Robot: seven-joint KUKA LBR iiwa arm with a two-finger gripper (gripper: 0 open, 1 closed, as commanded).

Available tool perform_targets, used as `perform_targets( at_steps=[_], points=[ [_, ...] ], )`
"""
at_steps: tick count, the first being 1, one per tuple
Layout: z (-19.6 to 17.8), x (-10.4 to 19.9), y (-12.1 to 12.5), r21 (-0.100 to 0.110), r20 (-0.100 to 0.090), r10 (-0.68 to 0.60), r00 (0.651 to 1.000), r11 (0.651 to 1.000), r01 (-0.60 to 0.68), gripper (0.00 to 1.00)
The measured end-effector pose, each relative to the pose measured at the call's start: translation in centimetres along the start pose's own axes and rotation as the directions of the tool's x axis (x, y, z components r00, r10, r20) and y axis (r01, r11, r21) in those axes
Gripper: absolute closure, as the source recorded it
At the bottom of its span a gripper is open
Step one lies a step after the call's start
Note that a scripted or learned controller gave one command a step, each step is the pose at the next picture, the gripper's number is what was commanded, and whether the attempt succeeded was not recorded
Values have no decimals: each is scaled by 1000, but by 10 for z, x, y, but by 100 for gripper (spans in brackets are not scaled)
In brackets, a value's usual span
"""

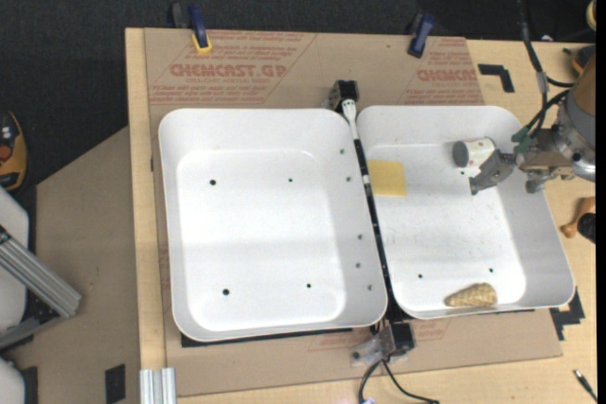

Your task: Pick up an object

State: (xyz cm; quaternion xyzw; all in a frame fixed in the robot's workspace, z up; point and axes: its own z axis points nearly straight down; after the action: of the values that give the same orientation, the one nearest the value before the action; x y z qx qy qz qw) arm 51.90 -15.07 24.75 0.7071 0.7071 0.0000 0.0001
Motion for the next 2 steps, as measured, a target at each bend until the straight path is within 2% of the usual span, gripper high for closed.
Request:
perform_targets(
  at_steps=[1,2],
  points=[
    [-250,53,13,-22,3,-5,1000,1000,5,0],
    [-251,52,12,-7,3,-1,1000,1000,1,100]
  ],
)
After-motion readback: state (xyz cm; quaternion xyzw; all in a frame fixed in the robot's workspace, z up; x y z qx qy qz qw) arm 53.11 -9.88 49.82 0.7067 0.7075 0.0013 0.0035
